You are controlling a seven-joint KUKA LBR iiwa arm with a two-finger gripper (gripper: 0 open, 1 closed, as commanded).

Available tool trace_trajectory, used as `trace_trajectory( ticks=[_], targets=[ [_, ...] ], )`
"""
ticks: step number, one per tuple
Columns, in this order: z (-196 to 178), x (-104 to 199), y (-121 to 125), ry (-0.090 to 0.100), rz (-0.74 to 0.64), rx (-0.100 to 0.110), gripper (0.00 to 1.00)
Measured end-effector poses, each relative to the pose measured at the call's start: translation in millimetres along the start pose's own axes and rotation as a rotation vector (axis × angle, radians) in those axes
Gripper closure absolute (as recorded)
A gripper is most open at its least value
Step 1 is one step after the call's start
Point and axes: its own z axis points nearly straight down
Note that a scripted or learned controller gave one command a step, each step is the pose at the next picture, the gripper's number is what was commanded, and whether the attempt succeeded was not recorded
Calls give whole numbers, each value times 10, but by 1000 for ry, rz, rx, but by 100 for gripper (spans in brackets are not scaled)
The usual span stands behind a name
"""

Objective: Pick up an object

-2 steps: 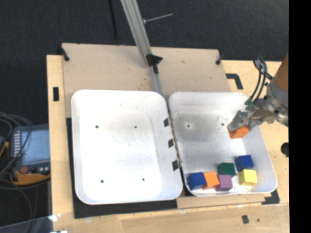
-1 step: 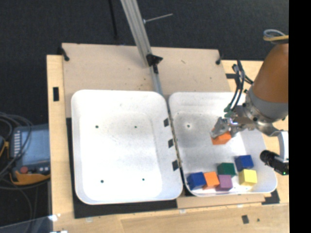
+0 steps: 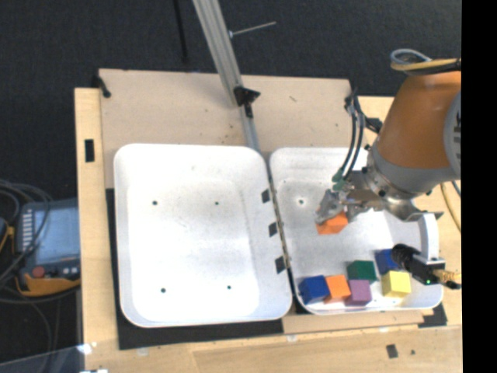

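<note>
My gripper hangs over the middle of the right bin, and an orange block sits between its fingertips, seemingly lifted a little off the bin floor. Along the bin's front edge lie a blue block, an orange block, a purple block, a green block, a yellow block and another blue block.
The left bin lies beside the right one, with a divider between them. A slanted metal rail runs from the top down to the bins' back edge. The arm's orange and grey body fills the right side.
</note>
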Motion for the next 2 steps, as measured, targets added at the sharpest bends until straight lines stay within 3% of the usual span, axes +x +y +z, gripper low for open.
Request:
trace_trajectory(
  ticks=[2],
  targets=[
    [146,978,-74,-2,2,2,100]
  ],
)
